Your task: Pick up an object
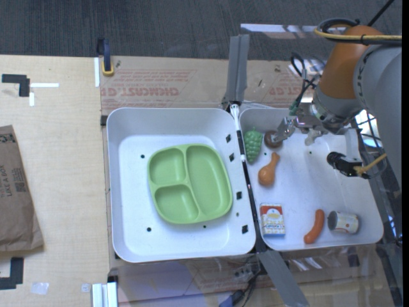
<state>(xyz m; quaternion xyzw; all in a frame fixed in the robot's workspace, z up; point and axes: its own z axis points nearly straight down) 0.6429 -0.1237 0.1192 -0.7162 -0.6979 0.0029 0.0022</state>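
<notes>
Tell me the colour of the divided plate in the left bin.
Light green: the three-compartment plastic plate in the shallow white left bin, seen clearly in the camera view.

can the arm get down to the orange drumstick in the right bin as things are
Probably yes. The gripper hangs just above the drumstick, which lies apart from the green corn-like toy and the small box, with nothing on top of it.
</notes>
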